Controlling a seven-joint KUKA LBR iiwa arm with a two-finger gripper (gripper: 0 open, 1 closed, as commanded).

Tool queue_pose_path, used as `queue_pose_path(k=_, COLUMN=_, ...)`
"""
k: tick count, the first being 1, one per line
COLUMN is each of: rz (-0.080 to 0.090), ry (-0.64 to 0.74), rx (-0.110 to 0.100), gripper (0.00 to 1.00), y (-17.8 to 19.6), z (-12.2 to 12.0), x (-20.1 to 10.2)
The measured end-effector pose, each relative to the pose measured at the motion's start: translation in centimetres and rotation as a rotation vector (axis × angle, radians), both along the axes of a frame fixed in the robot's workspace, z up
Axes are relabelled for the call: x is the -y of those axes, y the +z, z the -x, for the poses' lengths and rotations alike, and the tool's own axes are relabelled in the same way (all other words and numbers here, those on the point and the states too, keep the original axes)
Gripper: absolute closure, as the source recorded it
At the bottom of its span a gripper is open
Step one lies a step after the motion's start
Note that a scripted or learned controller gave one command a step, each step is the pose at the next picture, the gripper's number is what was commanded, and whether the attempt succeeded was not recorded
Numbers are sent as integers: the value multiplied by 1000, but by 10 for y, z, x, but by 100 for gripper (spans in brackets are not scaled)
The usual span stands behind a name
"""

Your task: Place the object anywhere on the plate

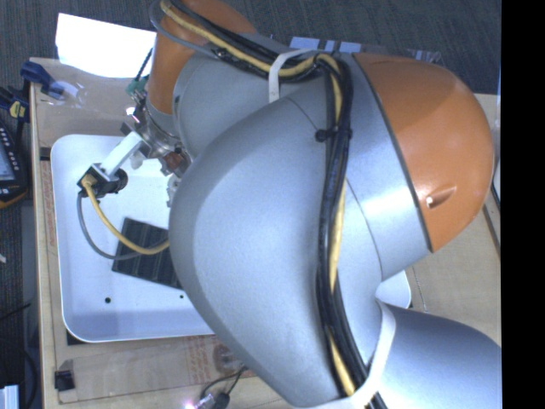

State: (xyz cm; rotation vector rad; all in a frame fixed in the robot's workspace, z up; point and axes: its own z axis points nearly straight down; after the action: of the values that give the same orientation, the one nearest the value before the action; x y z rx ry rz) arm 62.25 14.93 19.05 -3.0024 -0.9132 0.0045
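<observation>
The grey arm (pixel 281 228) hung over the left shallow white bin (pixel 85 313), its gripper (pixel 169 170) near the bin's far edge. Whether it was open or held anything could not be told. A dark ribbed flat rectangular piece (pixel 146 250), probably the object, lay near the bin's middle, so placing seemed not yet done. The bin sat on a wooden bench (pixel 128 366) above dark carpet (pixel 358 7).
</observation>
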Motion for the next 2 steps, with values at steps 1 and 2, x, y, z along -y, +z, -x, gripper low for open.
queue_pose_path(k=1, rz=-2, ry=414, rx=-2, gripper=100, y=68, z=35, x=21)
queue_pose_path(k=2, rz=2, ry=11, rx=-2, gripper=100, y=-65, z=-32, x=-12)
